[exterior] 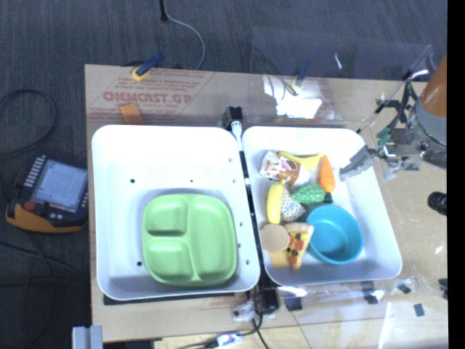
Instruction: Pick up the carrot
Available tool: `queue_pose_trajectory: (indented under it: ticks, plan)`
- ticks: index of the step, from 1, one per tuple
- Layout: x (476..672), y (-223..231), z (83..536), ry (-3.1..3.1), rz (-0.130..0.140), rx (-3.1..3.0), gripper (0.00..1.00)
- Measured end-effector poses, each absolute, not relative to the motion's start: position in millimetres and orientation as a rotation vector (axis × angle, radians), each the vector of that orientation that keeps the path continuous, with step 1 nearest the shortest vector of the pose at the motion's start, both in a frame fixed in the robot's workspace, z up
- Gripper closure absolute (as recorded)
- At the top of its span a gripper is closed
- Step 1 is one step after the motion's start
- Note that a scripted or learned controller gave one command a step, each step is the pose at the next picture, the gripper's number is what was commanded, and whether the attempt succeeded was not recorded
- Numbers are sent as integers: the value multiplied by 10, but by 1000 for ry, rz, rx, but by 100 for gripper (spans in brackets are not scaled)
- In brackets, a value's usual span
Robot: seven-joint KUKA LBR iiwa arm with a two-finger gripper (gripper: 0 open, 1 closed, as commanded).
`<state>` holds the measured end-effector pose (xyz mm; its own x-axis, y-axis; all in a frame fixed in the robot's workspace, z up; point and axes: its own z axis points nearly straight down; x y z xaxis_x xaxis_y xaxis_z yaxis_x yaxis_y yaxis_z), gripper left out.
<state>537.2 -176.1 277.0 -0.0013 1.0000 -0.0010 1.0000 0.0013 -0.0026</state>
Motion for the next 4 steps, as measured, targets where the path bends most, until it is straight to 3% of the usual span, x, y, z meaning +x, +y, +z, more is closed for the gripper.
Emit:
queue_pose_trajectory:
  ticks: [1, 2, 3, 4]
  plan:
    - [6001, -1523, 1520, -2401, 10, -2009, 0]
    - [6050, -1783, 903, -2375, -7, -2073, 0]
    - [6065, -1791, 1016, -2379, -8, -2077, 100]
    - [6081, -1742, 1440, -2166, 2, -2277, 100]
